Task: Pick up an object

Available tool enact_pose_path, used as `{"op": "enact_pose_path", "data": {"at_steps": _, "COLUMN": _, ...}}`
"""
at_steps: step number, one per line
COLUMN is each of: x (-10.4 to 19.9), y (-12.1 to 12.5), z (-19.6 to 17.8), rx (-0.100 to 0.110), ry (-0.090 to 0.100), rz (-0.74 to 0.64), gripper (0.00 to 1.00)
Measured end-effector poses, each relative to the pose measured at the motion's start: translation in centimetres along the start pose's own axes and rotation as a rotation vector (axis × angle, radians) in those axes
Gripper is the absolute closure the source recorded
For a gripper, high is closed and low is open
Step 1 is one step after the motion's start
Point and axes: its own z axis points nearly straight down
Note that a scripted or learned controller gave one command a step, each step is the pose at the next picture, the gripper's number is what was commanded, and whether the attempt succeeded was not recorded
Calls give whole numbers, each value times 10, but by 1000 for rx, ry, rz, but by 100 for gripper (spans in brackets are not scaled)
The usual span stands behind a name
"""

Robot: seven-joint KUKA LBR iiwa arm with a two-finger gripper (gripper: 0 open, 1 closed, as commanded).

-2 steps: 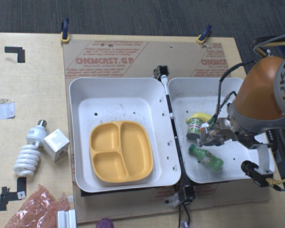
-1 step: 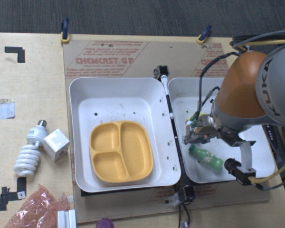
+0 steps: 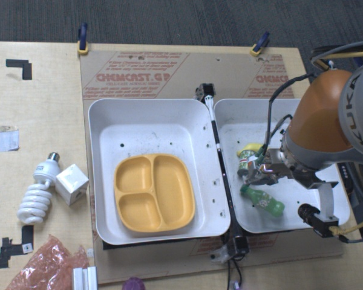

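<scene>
The right bin [image 3: 230, 116] holds a green bottle [image 3: 264, 200] lying on its side near the front, and a small yellow and green object [image 3: 249, 151] further back. My gripper [image 3: 255, 173] hangs low in the right bin between these two, just above the green bottle's neck end. The arm's orange band and grey wrist cover the bin's right half. In the left bin [image 3: 103, 132] lies a yellow divided plate [image 3: 153, 192] with three compartments.
Left of the bins, on the bench, lie a white spiral light bulb [image 3: 37, 192], a small white cube [image 3: 72, 183] and a reddish mesh bag [image 3: 45, 264]. A black divider rail [image 3: 219, 162] runs between the bins.
</scene>
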Motion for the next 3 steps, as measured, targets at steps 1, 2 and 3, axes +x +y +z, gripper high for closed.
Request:
{"op": "enact_pose_path", "data": {"at_steps": 1, "x": 18, "y": 48, "z": 5, "rx": -2, "ry": 0, "rz": -4, "gripper": 100}}
{"op": "enact_pose_path", "data": {"at_steps": 2, "x": 15, "y": 84, "z": 5, "rx": -1, "ry": -1, "rz": -5, "gripper": 100}}
{"op": "enact_pose_path", "data": {"at_steps": 3, "x": 70, "y": 40, "z": -30, "rx": 0, "ry": 0, "rz": -4, "gripper": 100}}
